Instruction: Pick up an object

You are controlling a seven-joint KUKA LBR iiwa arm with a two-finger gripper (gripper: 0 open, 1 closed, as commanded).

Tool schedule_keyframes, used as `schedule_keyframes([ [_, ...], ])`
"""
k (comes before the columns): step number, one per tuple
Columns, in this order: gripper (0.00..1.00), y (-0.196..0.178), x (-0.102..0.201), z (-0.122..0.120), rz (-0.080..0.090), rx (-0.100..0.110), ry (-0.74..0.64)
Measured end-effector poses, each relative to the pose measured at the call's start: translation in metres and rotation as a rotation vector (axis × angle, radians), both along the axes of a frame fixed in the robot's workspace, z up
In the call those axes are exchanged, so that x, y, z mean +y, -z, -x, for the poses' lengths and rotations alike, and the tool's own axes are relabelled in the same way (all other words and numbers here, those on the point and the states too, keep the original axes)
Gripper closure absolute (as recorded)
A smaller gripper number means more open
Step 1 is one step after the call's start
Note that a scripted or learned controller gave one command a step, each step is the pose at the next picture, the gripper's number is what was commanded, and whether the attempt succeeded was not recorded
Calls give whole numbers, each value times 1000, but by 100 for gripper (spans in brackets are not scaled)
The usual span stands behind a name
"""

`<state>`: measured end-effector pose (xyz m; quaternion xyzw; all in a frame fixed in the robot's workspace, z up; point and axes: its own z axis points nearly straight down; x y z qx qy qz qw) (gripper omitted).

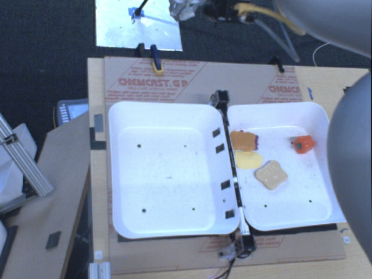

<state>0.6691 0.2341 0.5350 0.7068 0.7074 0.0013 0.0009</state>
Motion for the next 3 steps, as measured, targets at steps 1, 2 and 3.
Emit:
schedule_keyframes([
  [1,0,0,0,1,0,1,-2],
  [2,100,-12,1,1,-1,-2,-6],
  [3,100,14,-81,67,2,6,6],
])
